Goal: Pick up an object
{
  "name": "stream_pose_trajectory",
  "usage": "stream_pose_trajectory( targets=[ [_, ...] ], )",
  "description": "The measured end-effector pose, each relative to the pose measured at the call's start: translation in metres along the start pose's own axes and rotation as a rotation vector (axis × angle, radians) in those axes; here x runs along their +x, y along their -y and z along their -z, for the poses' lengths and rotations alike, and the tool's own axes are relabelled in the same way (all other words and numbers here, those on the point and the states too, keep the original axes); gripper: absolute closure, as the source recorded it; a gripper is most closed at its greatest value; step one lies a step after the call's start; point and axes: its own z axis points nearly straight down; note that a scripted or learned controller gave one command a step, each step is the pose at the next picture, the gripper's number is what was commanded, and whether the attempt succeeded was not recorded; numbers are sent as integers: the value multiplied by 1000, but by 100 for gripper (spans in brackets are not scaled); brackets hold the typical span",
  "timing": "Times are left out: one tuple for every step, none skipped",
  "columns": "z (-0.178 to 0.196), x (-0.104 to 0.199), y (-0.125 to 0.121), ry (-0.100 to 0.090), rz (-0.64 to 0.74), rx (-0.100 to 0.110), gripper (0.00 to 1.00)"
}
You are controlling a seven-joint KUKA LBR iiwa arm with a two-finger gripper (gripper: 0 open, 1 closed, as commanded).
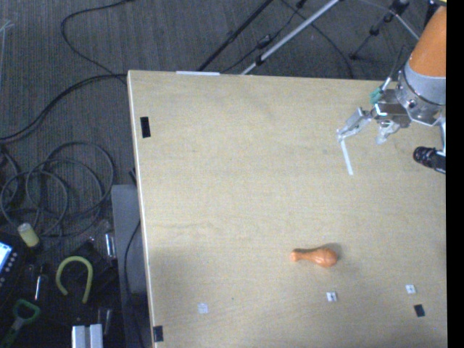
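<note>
1. Right, nearest the bottom edge at about five o'clock, a few small markers lie on the tan bench top: pale squares and one dark one, set apart from each other.
2. Just beyond them, around five o'clock from the middle of the bench, lies a small orange object, bulbous at its right end and tapering to a narrow neck pointing left. It rests flat on the surface, alone, touching nothing.
3. Off the bench at eight o'clock, the floor holds loose black cables, a green hook-shaped item and some small bits I cannot identify.
4. Farther back, at two o'clock, the gripper hangs over the bench, well apart from the orange object. Its thin metal fingers look spread apart, with nothing between them, and a pale thin streak runs down beneath it.
5. Above it sits the arm's orange band.
6. Farthest, at twelve to one o'clock, stand legs and cables cross the grey carpet.
</note>
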Motion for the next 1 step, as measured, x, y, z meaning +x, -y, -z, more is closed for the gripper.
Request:
stream_pose_trajectory(
  targets=[
    [-113, -3, -23, 4, 106, 1, 0]
  ],
)
